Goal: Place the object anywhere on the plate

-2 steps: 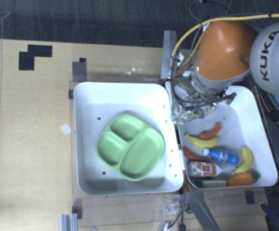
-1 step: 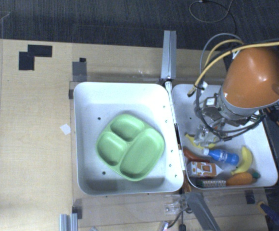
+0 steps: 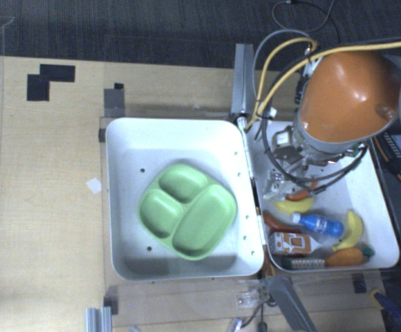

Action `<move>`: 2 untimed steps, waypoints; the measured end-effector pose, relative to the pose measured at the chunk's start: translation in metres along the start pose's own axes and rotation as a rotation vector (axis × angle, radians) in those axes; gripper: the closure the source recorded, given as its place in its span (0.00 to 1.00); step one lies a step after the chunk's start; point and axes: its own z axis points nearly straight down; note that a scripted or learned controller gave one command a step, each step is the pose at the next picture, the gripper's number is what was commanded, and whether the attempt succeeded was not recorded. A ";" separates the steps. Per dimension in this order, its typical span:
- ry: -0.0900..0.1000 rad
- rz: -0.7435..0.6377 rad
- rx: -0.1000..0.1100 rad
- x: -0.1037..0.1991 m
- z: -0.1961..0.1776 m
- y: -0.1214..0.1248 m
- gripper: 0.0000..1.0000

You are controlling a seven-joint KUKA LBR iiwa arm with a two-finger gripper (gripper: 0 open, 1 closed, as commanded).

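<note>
Pincer [image 3: 281, 180] state: cannot tell, hidden under the wrist; crowded toys [image 3: 318, 228] risk a missed grab before the plate [image 3: 188, 210].

Even overhead light, soft shadows (slightly grainy) — glare on the orange band [image 3: 349, 92]

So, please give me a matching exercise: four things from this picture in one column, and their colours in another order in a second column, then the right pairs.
Things:
1. plate
2. bottle
3. banana
4. carrot

Colours:
A. orange
B. green
C. yellow
D. blue

Pairs: 1-B, 2-D, 3-C, 4-A

The plate lies in the left bin; the other three lie in the right bin, under the arm.
</note>
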 end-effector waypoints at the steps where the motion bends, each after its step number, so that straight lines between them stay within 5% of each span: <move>1: 0.002 -0.133 -0.005 -0.063 0.019 0.021 1.00; 2: -0.002 -0.400 -0.001 -0.058 0.028 -0.072 1.00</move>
